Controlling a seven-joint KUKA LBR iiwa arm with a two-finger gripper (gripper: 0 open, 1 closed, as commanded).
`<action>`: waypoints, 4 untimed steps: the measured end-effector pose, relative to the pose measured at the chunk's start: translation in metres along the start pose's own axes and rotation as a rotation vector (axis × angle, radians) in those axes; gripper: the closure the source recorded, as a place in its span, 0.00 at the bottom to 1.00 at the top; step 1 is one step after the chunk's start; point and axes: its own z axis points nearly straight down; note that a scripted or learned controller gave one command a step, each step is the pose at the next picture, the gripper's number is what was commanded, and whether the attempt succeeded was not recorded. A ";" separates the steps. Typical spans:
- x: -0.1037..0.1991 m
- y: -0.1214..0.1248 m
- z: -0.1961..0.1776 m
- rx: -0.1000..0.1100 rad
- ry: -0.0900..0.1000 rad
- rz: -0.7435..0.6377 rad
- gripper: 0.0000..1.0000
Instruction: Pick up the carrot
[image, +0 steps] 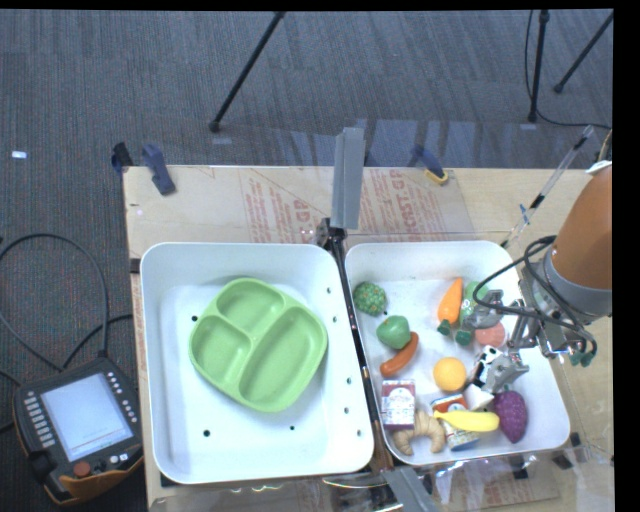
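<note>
The orange carrot (451, 300) lies tilted in the upper middle of the right bin (420, 262), its tip pointing up and right. The grey arm with its orange band reaches in from the right. Its gripper (497, 368) hangs low over the bin's right side, below and to the right of the carrot and apart from it. It stands between an orange fruit (450, 374) and a purple vegetable (510, 414). A pink item (489, 335) lies partly hidden under the wrist.
The right bin also holds a broccoli (369, 297), a green pepper (394, 330), a red sausage-like piece (399, 355), a red box (398, 403), a ginger root (420, 430) and a banana (470, 422). A green divided plate (258, 342) lies in the left bin (165, 300).
</note>
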 end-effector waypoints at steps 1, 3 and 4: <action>-0.051 0.008 0.124 -0.001 0.000 0.040 0.00; -0.116 0.035 0.122 -0.001 -0.003 0.106 0.00; -0.068 0.064 0.122 -0.001 -0.001 0.280 0.00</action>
